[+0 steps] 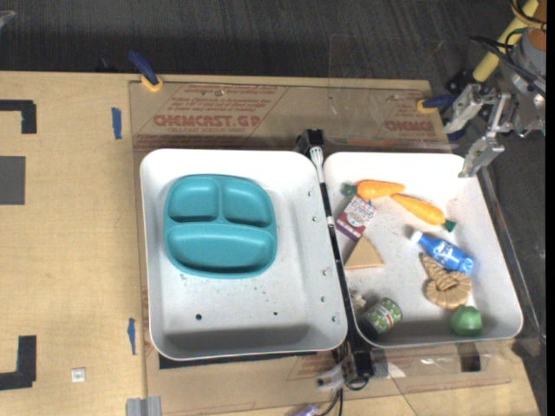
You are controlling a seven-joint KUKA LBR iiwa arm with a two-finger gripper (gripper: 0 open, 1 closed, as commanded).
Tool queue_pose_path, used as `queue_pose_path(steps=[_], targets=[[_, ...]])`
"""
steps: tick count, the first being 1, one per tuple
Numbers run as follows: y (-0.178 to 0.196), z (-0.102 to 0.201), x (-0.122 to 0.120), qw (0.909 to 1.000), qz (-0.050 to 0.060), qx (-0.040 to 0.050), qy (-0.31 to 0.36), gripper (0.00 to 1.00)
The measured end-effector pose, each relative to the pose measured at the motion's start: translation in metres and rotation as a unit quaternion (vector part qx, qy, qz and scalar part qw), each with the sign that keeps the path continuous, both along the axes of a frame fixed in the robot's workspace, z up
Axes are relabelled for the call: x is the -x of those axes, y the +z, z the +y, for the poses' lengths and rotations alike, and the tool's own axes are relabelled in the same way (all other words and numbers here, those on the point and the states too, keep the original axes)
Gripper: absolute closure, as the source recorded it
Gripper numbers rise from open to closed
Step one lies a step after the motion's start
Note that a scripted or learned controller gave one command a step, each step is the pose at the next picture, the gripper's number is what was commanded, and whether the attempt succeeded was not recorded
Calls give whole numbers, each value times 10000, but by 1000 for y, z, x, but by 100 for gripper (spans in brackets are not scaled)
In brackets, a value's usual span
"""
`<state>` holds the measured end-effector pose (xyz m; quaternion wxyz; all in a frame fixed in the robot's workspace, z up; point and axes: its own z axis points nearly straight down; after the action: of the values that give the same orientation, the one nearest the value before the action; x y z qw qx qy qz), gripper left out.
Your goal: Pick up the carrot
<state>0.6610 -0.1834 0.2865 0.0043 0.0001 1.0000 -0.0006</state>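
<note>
Two shallow white bins side by side on the brown cardboard-covered bench [69,232], rims touching along a black centre seam. Left white bin [173,319] holds a teal three-compartment plastic plate [220,224] in its upper half; bare floor below it.

Right white bin [499,258] is crowded. Two orange carrots at the top. The nearer-centre orange carrot [380,189] lies roughly horizontal, long axis left-right, green end at the left near the seam, slightly upturned at the right. The second orange carrot [418,208] lies just beside it, running down-right, green tip toward the right wall. Their ends nearly meet; cannot tell if they touch. Open floor above both up to the bin's far rim, and to the right of the second one.

Below the first carrot: small maroon-and-white packet [355,217], then tan wedge [365,255]. Blue-and-white small bottle [444,253] sits just below the second carrot's tip. Further down: tan woven round piece [447,289], green ball [466,320], dark green can [382,314] near the front rim.

Grey two-finger gripper [483,156] hangs over the right bin's top-right corner, well apart from both carrots, nothing between the fingers. How far open: cannot tell.
</note>
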Motion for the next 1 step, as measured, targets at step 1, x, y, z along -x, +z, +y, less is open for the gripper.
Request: queue_pose_path(steps=[1], targets=[[-156, 7, 35, 9998, 82, -22, -200, 0]])
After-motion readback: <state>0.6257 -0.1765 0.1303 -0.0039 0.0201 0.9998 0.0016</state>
